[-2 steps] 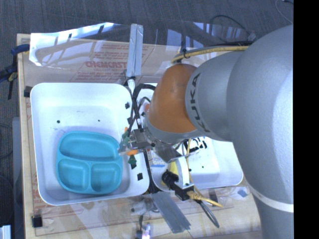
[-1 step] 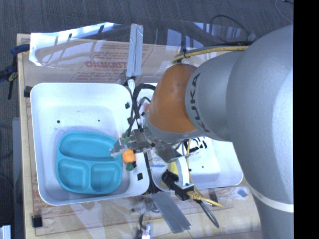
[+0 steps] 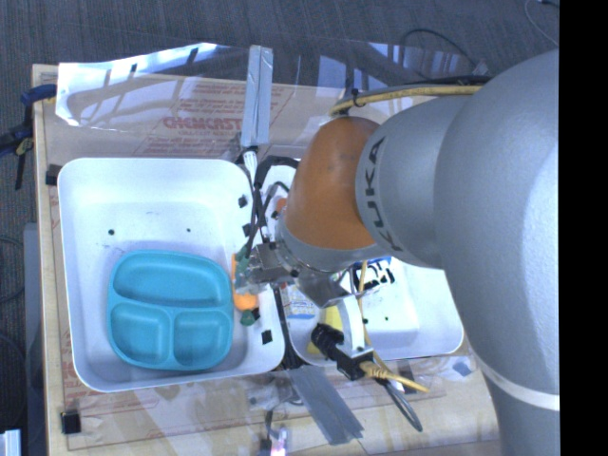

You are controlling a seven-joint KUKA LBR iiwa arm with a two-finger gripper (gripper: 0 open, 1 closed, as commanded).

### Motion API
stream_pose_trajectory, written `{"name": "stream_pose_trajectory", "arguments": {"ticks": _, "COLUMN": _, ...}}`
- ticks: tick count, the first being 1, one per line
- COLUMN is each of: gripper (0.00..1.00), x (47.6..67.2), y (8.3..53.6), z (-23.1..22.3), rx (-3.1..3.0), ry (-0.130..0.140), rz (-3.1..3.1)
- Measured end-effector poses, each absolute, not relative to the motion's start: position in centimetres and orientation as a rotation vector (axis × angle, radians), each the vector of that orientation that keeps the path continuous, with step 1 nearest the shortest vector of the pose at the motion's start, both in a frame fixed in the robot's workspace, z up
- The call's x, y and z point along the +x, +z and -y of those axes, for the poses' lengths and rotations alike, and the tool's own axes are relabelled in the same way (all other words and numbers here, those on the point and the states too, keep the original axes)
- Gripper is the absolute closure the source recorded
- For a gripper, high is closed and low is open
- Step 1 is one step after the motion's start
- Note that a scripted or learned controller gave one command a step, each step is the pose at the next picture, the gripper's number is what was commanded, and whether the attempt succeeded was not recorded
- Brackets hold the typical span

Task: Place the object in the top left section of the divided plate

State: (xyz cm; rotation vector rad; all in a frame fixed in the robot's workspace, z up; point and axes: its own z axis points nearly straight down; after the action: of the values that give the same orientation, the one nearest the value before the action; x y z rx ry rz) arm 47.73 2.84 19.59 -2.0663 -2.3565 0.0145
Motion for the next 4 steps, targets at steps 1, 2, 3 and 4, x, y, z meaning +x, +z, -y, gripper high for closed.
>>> {"name": "stream_pose_trajectory", "arguments": {"ticks": 1, "gripper": 1.00, "x": 54.4, "y": 22.6, "z": -10.0, "rx": -2.047, "ry": 0.007, "rz": 2.378}}
{"name": "stream_pose_trajectory", "arguments": {"ticks": 2, "gripper": 1.00, "x": 62.7, "y": 14.8, "z": -17.6, "rx": -2.075, "ry": 0.012, "rz": 2.353}}
{"name": "stream_pose_trajectory", "arguments": {"ticks": 3, "gripper": 1.00, "x": 55.5, "y": 21.7, "z": -16.3, "rx": -1.967, "ry": 0.010, "rz": 2.444}}
{"name": "stream_pose_trajectory", "arguments": {"ticks": 4, "gripper": 1.00, "x": 50.6, "y": 17.4, "z": -20.7, "rx": -2.291, "ry": 0.015, "rz": 2.143}}
